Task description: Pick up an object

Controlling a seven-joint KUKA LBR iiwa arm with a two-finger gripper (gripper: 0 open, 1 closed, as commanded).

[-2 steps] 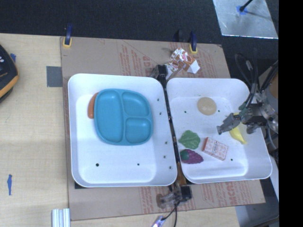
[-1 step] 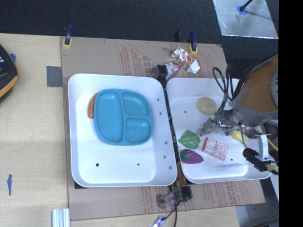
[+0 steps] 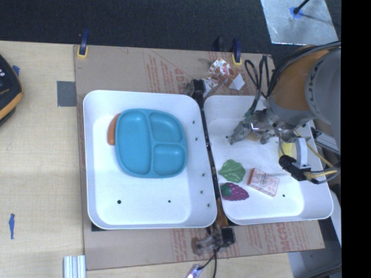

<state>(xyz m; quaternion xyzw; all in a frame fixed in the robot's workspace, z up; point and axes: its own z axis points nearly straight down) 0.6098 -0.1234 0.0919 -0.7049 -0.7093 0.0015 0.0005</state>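
purple grapes (image 3: pixel 234 191), green leaf (image 3: pixel 232 169), gripper (image 3: pixel 240 133) above

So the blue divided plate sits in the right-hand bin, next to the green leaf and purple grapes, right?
Not quite. The camera view shows the blue divided plate in the left bin. The green leaf and purple grapes lie in the right bin.
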